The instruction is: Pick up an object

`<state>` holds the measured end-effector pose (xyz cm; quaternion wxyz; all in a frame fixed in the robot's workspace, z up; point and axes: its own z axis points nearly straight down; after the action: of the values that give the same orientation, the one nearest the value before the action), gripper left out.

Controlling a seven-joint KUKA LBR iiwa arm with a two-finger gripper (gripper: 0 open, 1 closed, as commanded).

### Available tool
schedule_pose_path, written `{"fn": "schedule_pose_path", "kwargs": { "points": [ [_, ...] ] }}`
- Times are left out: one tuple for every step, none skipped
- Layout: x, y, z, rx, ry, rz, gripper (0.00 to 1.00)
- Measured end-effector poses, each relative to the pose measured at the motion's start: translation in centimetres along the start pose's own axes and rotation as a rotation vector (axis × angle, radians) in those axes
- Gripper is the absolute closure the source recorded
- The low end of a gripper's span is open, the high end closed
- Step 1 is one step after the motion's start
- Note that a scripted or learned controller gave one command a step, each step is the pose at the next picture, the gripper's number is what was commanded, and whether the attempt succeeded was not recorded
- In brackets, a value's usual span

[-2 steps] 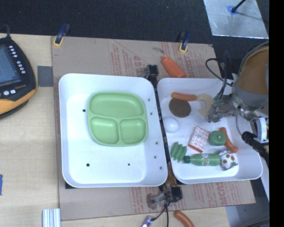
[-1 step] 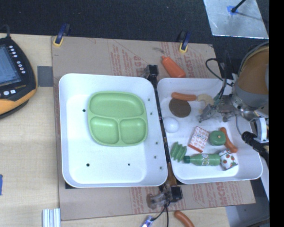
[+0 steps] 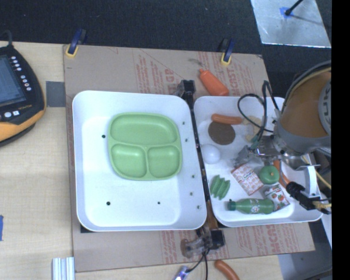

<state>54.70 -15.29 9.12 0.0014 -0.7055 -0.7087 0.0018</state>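
A pale wooden bench [image 3: 29, 185] carries a sheet of brown cardboard [image 3: 163, 69], held at its far edge by two clips with blue handles [image 3: 76, 41]. Beyond the bench lies dark carpet [image 3: 134, 7], with a pale grey patch [image 3: 289, 13] at the top right. A handheld control pendant [image 3: 11, 98] with a screen and orange trim rests at the left edge of the bench.

Two white bins sit side by side on the cardboard. The left bin [image 3: 93, 203] holds a green divided plate [image 3: 144, 146]. The right bin [image 3: 221, 214] holds the objects to be picked: a sausage [image 3: 226, 119], a brown disc [image 3: 221, 133], a white ball [image 3: 211, 154], a green ridged piece [image 3: 219, 186], a printed packet [image 3: 247, 178], a green bottle [image 3: 252, 205] and a small round green item [image 3: 269, 175]. An orange carrot-like toy [image 3: 213, 83] lies on the cardboard just beyond the right bin.

The arm [image 3: 303, 112] hangs over the right bin's right side, with the gripper [image 3: 258, 150] low among the objects; whether the jaws are wide or narrow cannot be told.
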Motion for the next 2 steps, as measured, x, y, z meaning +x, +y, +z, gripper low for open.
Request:
{"fn": "schedule_pose_path", "kwargs": {
  "points": [
    [-5.7, 0.3, -7.3, -0.004, -0.001, 0.002, 0.00],
    [-4.7, -1.4, -1.3, -0.001, 0.000, -0.001, 0.00]
  ]
}}
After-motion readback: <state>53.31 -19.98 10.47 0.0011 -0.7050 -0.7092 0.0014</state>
